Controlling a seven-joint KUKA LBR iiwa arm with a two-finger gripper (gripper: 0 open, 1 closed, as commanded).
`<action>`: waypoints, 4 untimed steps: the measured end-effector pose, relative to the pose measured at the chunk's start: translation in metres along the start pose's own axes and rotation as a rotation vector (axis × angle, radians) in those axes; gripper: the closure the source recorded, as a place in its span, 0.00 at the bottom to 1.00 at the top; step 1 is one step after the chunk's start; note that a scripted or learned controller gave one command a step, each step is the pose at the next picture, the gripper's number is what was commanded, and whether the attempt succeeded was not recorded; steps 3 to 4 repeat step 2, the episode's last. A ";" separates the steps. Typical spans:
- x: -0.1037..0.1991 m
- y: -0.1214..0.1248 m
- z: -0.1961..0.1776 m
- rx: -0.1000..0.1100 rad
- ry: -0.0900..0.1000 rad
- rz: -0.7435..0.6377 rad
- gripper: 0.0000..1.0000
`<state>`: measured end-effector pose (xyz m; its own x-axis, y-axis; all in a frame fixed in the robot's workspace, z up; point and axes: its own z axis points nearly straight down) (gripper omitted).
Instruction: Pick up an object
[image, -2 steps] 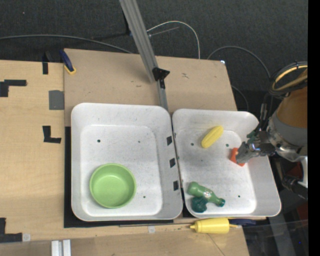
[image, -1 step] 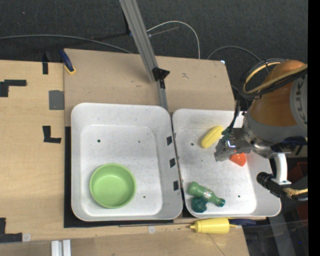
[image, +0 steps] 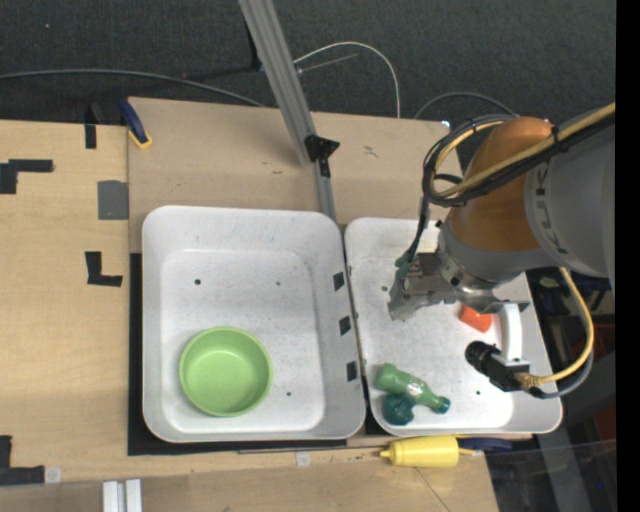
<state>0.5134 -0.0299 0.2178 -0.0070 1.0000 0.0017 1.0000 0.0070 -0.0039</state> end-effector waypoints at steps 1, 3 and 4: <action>0.050 0.009 -0.011 -0.002 0.000 0.000 1.00; 0.111 0.020 -0.017 -0.003 0.000 -0.002 1.00; 0.111 0.020 -0.017 -0.003 0.000 -0.002 1.00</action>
